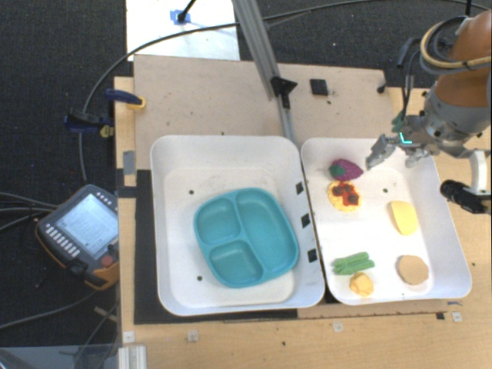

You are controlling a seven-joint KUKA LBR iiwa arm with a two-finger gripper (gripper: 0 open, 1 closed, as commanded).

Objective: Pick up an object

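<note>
One camera sits high above the desk, looking down at a slant. It seems fairly far off, seeing both white bins and floor.

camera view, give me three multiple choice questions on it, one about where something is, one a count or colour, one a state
1. Where does the teal divided tray lie?
A. in the left bin
B. in the right bin
C. on the bare bench behind the bins

2. How many compartments does the teal divided tray have?
A. two
B. three
C. five

3. What is the state of the purple toy food in the right bin?
A. lifted above the bin between the fingers
B. lying on the bin floor
C. stacked on the tray

Answers:
1. A, the tray rests on the floor of the left bin.
2. B, two sections sit side by side with one more in front.
3. B, it lies on the white floor next to the round yellow and red piece, with the gripper above the bin's far edge to its right.
</note>
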